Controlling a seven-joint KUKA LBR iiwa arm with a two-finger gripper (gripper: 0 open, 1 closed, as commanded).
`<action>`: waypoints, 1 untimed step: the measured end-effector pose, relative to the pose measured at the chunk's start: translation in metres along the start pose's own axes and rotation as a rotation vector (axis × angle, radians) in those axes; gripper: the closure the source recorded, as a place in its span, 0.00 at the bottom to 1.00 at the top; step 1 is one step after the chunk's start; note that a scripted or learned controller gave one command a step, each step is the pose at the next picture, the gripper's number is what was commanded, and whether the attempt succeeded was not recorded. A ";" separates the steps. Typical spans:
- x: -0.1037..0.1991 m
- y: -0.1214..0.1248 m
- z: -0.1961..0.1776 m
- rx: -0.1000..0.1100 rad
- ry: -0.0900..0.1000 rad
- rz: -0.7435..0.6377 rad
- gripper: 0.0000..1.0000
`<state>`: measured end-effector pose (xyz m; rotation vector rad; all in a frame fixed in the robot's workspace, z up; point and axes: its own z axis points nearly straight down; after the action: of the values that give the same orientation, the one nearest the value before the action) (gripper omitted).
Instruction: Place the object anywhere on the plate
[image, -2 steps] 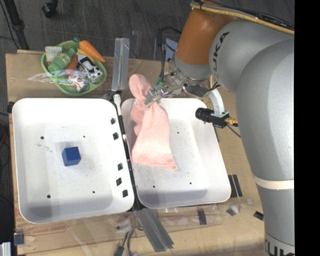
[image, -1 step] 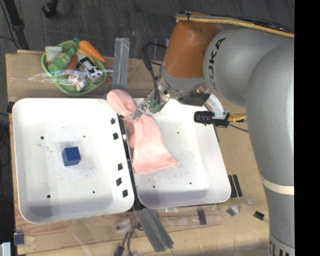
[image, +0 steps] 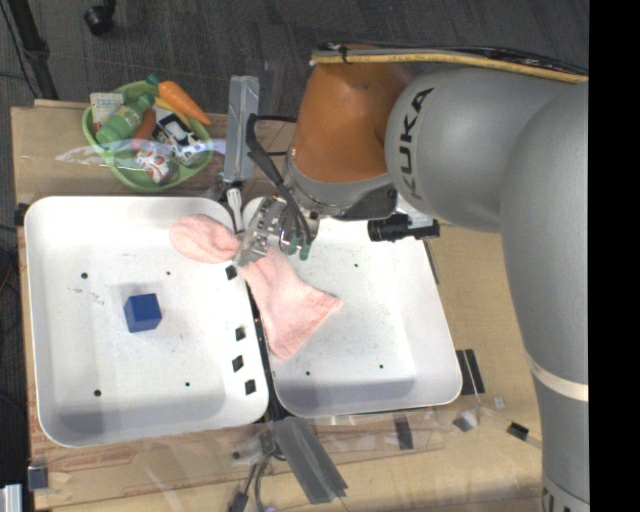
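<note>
A pink cloth (image: 285, 300), soft and rumpled, drapes across the raised divide where the two white bins meet. One rounded end lies in the left bin (image: 60, 250) near its far right corner; the wider, roughly triangular end spreads into the right bin (image: 400, 330), its pointed corner reaching toward that bin's middle. The fabric bunches and narrows where it crosses the rims, and there it rises a little toward the end effector (image: 262, 238).

The end effector hangs at that pinched part of the cloth, directly above the seam between the bins, below the arm's orange band (image: 340, 120). Its metal parts crowd together against the fabric, and whether they are spread or closed on the cloth cannot be told from this angle.

Besides its end of the cloth, the left bin holds a small blue cube (image: 143, 312), sitting flat left of centre, well apart from the cloth. A few dark specks dot the floors of both bins. The right bin carries the cloth's broad end.

On the wooden surface (image: 40, 130) beyond the left bin stands a green bowl (image: 150, 180) heaped with small items, among them an orange carrot-shaped piece (image: 180, 100) and some packets.
</note>
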<state>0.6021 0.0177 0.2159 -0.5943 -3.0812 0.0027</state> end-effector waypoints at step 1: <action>0.050 0.023 0.002 0.000 -0.001 -0.388 1.00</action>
<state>0.5638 0.0575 0.2142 0.0104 -3.1388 0.0016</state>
